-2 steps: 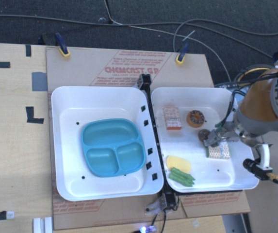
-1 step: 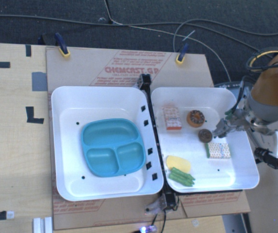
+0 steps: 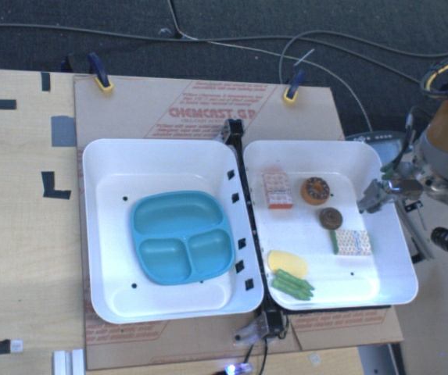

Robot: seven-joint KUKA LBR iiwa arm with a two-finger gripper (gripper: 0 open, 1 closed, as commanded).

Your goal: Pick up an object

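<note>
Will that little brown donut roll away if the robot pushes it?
Probably not. The donut seems to lie flat in the right bin, so it would likely slide rather than roll. It looks small and probably light, so a nudge might shift it easily.

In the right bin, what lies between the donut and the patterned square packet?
A small dark round piece lies between the donut and the patterned packet, seen in the camera view.

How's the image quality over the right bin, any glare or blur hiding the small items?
Camera view: even, slightly bluish light; the right bin shows mild glare near its front corner; the small items, such as the donut and the green beans, look soft but are distinguishable; the claw at the bin's right edge is blurry.
</note>
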